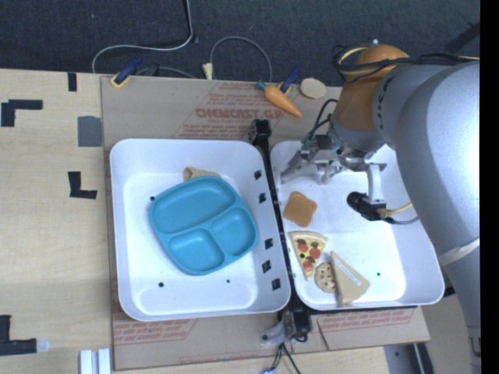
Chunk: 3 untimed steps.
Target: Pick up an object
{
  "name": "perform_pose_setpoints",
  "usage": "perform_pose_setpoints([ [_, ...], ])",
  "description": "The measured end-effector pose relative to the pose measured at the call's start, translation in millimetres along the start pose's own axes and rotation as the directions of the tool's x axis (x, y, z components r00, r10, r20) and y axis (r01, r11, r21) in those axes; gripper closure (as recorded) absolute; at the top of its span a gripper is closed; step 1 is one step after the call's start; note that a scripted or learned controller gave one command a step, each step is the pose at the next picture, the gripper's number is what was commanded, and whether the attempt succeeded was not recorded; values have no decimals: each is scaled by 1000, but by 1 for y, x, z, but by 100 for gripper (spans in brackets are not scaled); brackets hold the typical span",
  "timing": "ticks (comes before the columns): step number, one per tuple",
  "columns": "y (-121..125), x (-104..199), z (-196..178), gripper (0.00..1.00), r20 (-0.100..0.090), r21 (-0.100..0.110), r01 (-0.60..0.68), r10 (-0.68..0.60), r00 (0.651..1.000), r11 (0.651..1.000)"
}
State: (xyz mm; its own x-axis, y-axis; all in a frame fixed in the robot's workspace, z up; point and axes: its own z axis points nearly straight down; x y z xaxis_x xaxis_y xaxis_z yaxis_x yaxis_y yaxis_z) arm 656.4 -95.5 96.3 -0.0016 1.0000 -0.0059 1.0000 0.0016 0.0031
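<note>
A: Grip state?

B: Impossible to tell. Gripper (pixel 309 165) low over the far left corner of the right bin (pixel 394 249), seen from above, tips lost against grey metal. Nothing seen clamped.

A: Nearest to it?

B: Brown toast square (pixel 299 207), just below the gripper in the frame, lying flat on the bin floor, apart from it.

A: Further out on that same side?

B: Pizza slice (pixel 308 253), beyond the toast toward the near rim, close to the divider. Then a round cookie (pixel 324 277) and a tan wedge (pixel 350 280), touching each other and just beside the pizza slice, farthest from the gripper within that bin.

A: Leftward?

B: Across the divider, the left bin (pixel 126 209). Inside, a blue divided plate (pixel 203 224), resting flat, well apart from the gripper. Behind the plate, a tan piece (pixel 200 173), partly hidden under the plate's far edge.

A: Above the gripper in the frame?

B: Outside both bins, on the cardboard sheet (pixel 226 112): an orange carrot (pixel 281 100), up and slightly left of the gripper, and a pale round piece (pixel 313 88) just beside the carrot, almost straight up from the gripper.

A: And rightward?

B: Orange band (pixel 366 92) up and to the right, then the thick grey arm (pixel 437 146), covering the right bin's far right corner.
</note>
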Motion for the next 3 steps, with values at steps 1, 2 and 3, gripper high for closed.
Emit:
perform_pose_setpoints([
  [1, -28, 2, 10, 0, -3, -3, 0, 0, 1000, 1000],
  [2, -46, -1, 9, 0, -4, -4, 0, 0, 1000, 1000],
  [3, -71, 2, 9, 0, -3, -6, 0, 0, 1000, 1000],
])
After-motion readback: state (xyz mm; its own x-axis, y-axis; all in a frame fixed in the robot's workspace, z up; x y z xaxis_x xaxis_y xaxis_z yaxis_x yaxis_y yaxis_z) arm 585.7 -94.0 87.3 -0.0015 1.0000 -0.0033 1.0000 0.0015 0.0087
